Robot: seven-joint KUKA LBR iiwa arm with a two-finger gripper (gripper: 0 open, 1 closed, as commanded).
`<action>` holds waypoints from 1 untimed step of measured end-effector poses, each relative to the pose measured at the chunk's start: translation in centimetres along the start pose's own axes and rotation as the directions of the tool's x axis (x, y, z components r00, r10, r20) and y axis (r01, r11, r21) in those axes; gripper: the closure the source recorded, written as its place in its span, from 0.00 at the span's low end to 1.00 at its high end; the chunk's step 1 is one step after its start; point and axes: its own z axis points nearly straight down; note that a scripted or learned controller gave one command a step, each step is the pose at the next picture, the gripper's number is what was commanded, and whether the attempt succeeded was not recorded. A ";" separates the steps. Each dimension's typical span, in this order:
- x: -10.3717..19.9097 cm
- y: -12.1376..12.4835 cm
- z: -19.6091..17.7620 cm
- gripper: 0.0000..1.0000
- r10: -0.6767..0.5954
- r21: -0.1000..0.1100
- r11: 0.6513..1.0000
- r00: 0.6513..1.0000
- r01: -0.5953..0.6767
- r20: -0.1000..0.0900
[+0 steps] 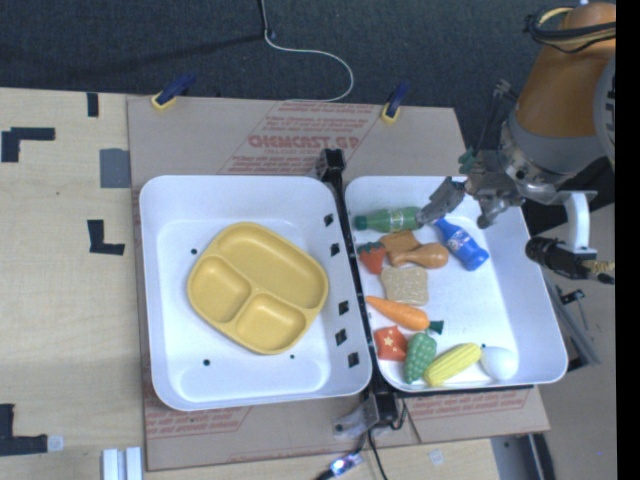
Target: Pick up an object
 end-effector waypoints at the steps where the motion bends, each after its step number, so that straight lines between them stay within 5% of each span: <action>1: 0.0 0.2 -0.7 0.00 -0.003 -0.013 1.000 1.000 0.003 0.002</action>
